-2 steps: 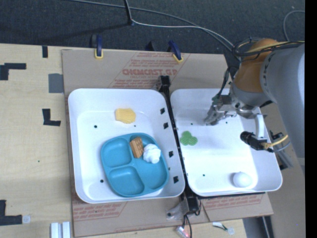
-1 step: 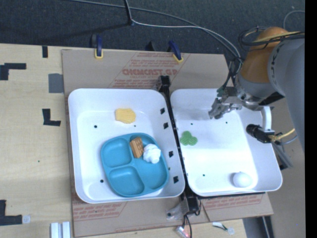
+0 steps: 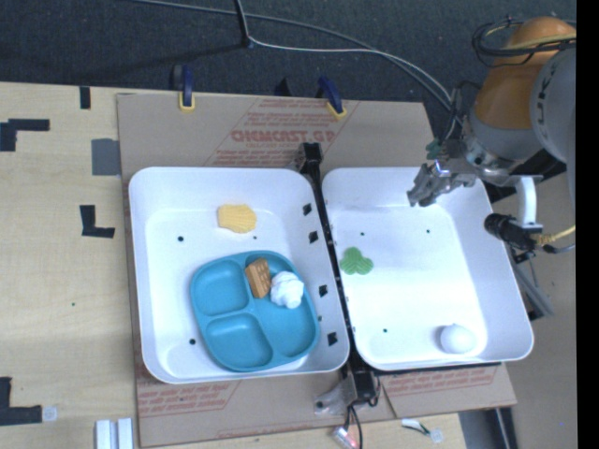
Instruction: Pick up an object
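I see two white bins (image 3: 150,279), a blue tray (image 3: 225,330), a yellow piece (image 3: 237,218), a green piece (image 3: 356,262) and a white ball (image 3: 457,338).

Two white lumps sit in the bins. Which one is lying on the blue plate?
The white lump in the left bin lies on the blue plate, beside a brown piece. The other white lump rests on the right bin's bare floor.

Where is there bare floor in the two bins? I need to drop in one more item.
The right bin has the most room: the wide middle between the green piece and the white ball. The left bin is crowded by the blue tray; only strips beside the yellow piece are bare.
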Robot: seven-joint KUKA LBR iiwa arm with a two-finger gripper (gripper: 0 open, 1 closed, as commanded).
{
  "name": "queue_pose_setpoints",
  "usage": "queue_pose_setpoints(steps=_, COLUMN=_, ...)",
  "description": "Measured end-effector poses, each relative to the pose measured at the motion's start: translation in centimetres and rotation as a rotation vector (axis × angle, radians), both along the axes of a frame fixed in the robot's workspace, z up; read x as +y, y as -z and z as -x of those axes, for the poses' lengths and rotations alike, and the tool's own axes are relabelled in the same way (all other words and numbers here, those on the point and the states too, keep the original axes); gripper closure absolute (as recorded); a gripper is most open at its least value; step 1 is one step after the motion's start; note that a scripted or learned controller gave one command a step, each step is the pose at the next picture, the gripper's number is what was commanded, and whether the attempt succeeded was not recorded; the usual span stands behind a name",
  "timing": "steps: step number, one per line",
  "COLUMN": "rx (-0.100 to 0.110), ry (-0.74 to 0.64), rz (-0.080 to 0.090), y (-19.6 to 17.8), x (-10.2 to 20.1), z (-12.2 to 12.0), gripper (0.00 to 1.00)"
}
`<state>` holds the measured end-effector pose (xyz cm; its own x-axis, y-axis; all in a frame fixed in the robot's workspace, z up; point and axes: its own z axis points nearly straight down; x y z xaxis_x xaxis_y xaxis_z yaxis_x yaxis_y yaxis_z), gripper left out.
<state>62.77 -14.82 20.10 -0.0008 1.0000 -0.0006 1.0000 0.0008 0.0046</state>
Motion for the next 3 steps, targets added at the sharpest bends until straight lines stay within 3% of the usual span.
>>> queue_pose_setpoints(steps=1, rx=0.003, ry=0.000, rz=-0.001, y=-2.3, x=0.0, z=0.0, gripper=1.00)
queue_pose_setpoints(steps=3, rx=0.006, ry=-0.003, rz=-0.002, y=-1.2, x=11.0, z=3.0, gripper=1.00)
